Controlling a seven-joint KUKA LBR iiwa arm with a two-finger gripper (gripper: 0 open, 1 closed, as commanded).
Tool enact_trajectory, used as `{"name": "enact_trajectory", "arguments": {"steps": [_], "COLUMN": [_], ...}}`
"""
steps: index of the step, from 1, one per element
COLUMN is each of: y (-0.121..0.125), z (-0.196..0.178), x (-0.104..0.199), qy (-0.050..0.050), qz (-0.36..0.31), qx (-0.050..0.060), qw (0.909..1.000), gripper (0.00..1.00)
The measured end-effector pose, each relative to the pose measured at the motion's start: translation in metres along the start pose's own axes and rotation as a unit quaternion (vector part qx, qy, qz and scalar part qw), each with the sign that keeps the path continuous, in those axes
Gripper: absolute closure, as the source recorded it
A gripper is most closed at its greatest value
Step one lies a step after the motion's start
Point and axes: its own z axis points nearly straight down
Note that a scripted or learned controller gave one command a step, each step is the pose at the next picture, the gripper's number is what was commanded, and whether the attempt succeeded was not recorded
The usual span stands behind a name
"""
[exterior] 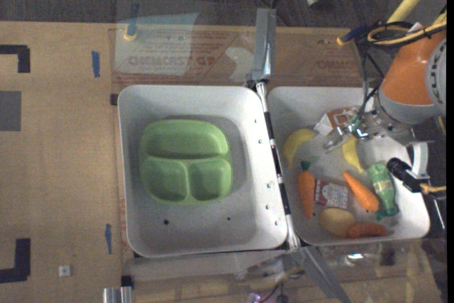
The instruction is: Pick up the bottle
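Observation:
The bottle point(383, 188) is green, with a paler label, and lies in the right bin point(312, 99) near its right wall, next to an orange carrot point(360, 191). My gripper point(346, 138) hangs over the back middle of that bin, up and to the left of the bottle and apart from it. It is open, with nothing between its fingers. A yellow fruit point(352, 154) lies just below it.
The right bin also holds a second yellow fruit point(298, 144), another carrot point(306, 194), a red and white packet point(331, 193), a potato point(335, 221), an orange-red piece point(367, 230) and a small carton point(340, 117). A green divided plate point(186, 161) sits in the left bin point(135, 117).

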Motion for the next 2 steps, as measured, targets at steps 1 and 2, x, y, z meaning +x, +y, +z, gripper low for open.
{"name": "enact_trajectory", "arguments": {"steps": [1,2], "y": [-0.0508,-0.0516], "z": [-0.0020,-0.0112], "x": [-0.0254,-0.0300], "qy": [0.005,0.000], "qz": [0.019,0.022], "qx": [-0.002,-0.003], "qw": [0.9998,0.9998], "gripper": [0.00,1.00]}}
